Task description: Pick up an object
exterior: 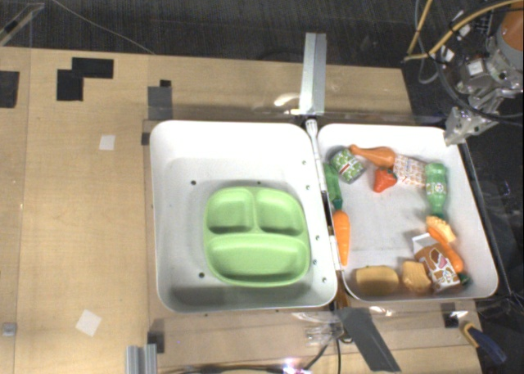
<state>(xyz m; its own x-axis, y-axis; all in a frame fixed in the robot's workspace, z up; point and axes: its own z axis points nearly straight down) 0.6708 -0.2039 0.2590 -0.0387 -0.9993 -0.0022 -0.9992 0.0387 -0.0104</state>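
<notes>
The right bin (385, 225) holds several toy foods: a chicken drumstick (373, 154), a green can (349, 166), a red piece (383, 181), a white-pink packet (408, 170), a green bottle (435, 185), a carrot (341, 236), a bread roll (377, 280) and a brown carton (440, 266). My gripper (464, 124) hangs over the bin's far right corner, above the rim and apart from every item. Nothing shows between its tips.
The left bin (176, 200) holds a green divided plate (256, 235). A metal post (313, 78) stands behind the seam between the bins. Cables (446, 4) loop above the arm at the upper right.
</notes>
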